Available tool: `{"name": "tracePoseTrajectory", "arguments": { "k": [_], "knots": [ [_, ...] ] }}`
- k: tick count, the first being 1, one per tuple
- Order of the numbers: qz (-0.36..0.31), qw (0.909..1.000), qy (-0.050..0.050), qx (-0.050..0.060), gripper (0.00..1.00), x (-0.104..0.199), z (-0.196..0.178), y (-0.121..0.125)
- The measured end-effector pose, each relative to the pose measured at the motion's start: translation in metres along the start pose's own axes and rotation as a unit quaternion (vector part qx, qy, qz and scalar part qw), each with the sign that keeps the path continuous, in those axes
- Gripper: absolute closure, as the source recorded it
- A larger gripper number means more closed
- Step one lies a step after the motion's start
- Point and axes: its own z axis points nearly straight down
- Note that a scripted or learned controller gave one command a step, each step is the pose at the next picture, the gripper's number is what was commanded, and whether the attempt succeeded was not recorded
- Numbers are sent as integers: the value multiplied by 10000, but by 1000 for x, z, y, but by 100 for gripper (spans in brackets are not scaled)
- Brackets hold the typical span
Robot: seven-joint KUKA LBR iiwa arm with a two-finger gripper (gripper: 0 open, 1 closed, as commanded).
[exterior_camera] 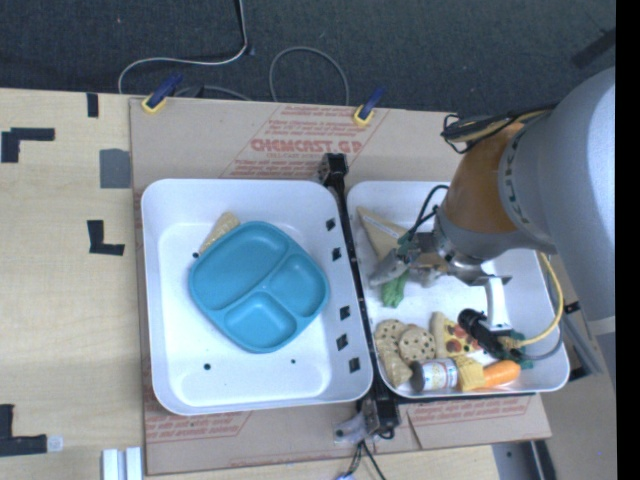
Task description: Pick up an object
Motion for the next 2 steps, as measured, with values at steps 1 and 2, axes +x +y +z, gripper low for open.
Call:
{"name": "tracePoseTrajectory", "arguments": {
  "k": [1,2],
  "knots": [
    [1,10000,-3,0,100,-1,-11,1],
    [-26,10000,29,17,100,49,-123,6]
  ]
}}
